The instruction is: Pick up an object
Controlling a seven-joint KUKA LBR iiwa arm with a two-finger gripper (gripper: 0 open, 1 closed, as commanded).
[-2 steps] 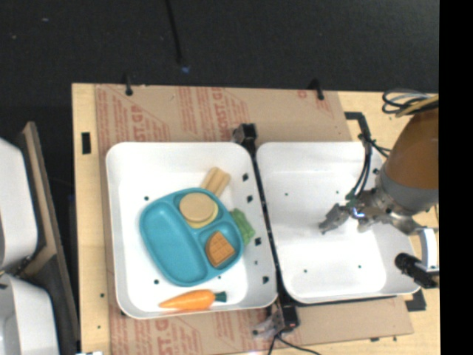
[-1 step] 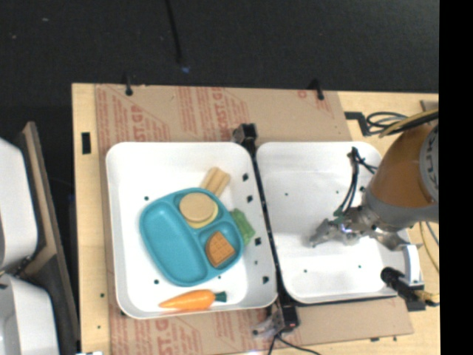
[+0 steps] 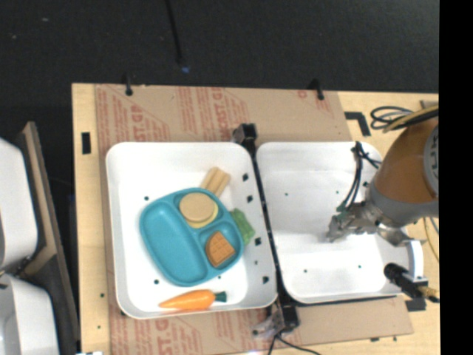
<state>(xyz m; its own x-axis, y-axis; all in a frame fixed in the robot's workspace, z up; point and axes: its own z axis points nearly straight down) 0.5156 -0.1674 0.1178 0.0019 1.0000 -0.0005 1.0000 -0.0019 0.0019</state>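
A blue divided plate (image 3: 174,246) lies in the left bin (image 3: 122,198). On it rest a round tan cookie (image 3: 199,208) and a brown waffle piece (image 3: 220,248). A tan wooden block (image 3: 216,180) leans at the plate's upper edge, and a green piece (image 3: 243,226) sits at its right side. An orange carrot (image 3: 194,299) lies near the bin's front wall. My gripper (image 3: 339,230) hangs low over the right bin (image 3: 310,176), at its right part, far from the objects.
The arm's grey and orange wrist (image 3: 406,176) covers the right bin's right edge, with cables around it. A black clamp (image 3: 244,134) sits where the bins meet at the back. Cardboard (image 3: 185,113) lines the bench behind the bins.
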